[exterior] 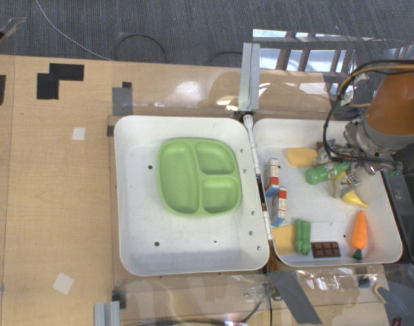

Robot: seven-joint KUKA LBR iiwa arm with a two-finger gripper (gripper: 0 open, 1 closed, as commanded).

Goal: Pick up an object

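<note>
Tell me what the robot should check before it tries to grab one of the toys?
1. Is the gripper over the bin with toys? Ok, it hangs above the right bin's upper part.
2. Is a toy close under it? Ok, a green toy and a small yellow piece lie right beside it.
3. Is anything between its fingers already? Cannot tell, cables and the wrist hide them.
4. Are neighbouring toys out of the way? Not ok, the yellow lump nearly touches the green toy.
5. Is the carrot safely apart? Ok, it lies lower in the bin.
</note>
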